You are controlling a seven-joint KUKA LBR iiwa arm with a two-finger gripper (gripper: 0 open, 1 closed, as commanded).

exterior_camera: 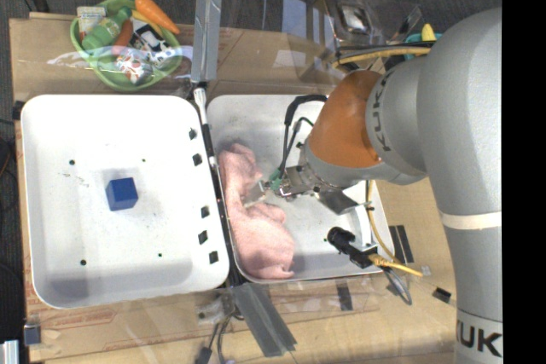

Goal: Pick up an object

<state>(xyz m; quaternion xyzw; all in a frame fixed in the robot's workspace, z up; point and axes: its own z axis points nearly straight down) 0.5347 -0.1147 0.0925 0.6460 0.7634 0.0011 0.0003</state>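
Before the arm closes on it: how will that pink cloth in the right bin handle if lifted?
The pink cloth lies rumpled and folded along the right bin wall, so probably floppy: it should drape and sag. It looks light, likely to snag rather than roll. The gripper sits at its edge, so a pinch may lift one fold.

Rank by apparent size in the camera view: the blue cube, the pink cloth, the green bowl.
1. pink cloth, largest, lying along the right bin.
2. green bowl, full of toys, beyond the bins.
3. blue cube, clearly smallest, in the left bin.
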